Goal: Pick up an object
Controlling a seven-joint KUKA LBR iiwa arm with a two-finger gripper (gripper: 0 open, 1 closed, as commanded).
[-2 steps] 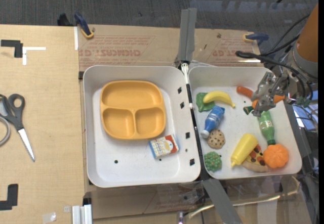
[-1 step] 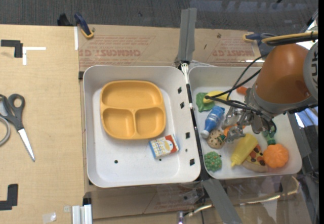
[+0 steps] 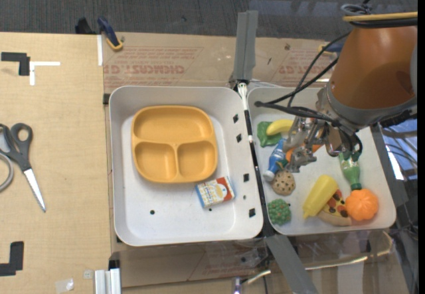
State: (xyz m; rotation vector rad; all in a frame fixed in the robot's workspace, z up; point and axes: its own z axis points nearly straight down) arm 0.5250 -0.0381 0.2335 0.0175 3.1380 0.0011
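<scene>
Orange-banded arm (image 3: 372,67) hides the end effector (image 3: 304,147) fingers among toys.

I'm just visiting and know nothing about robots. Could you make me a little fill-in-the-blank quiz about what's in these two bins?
1. The yellow divided plate lies in the ____ bin.
2. The plate has ____ compartments.
3. The gripper hangs over the ____ bin, above a small blue bottle.
4. Left of the bins, on the bench, lies a pair of ____.

Missing words: left; three; right; scissors
</scene>
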